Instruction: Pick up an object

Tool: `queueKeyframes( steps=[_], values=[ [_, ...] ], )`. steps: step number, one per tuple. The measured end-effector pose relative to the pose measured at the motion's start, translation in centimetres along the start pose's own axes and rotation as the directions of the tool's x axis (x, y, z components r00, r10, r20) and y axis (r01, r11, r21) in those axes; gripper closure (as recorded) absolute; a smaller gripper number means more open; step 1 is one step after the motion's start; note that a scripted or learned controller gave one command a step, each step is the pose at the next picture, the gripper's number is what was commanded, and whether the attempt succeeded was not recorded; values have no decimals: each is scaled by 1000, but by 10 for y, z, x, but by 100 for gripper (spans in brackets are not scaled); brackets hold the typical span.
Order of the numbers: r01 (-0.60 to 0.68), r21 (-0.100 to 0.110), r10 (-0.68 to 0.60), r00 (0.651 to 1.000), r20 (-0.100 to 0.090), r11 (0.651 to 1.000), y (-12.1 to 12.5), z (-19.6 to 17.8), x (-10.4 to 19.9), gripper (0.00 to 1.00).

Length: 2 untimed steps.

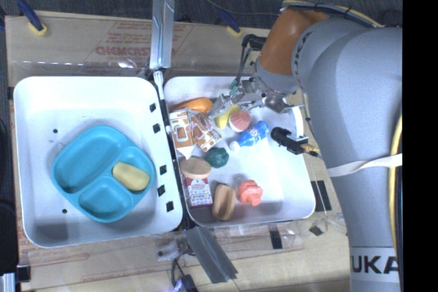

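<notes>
Both white bins (pixel 41 215) look like smooth, slightly glossy plastic; the blue divided plate (pixel 89 167) matt plastic; the arm (pixel 356 120) satin grey, perhaps painted metal.

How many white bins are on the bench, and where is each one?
2. The left bin holds a blue divided plate with a yellow item on it. The right bin holds the pile of small objects, under the gripper. No more bins visible.

The arm (pixel 356 120) is thick and rounded, with smooth light grey covers. An orange band (pixel 280 44) goes around it just above the wrist. Near the bottom of the view, white letters "UKA" (pixel 375 264) are printed on the grey cover. A thin pale strap (pixel 363 164) crosses the body.
</notes>
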<state>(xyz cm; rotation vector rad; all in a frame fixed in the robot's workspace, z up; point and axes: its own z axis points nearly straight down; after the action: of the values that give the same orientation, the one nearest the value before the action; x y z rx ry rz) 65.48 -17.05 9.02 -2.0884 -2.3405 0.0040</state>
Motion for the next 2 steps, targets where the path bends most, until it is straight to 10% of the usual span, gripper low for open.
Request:
queueKeyframes(
  steps=[1,2],
  values=[
    [4,10,-4,1000,-3,1000,-1,-11,1,100],
    [-161,-13,161,987,0,987,14,-143,92,100]
  ],
)
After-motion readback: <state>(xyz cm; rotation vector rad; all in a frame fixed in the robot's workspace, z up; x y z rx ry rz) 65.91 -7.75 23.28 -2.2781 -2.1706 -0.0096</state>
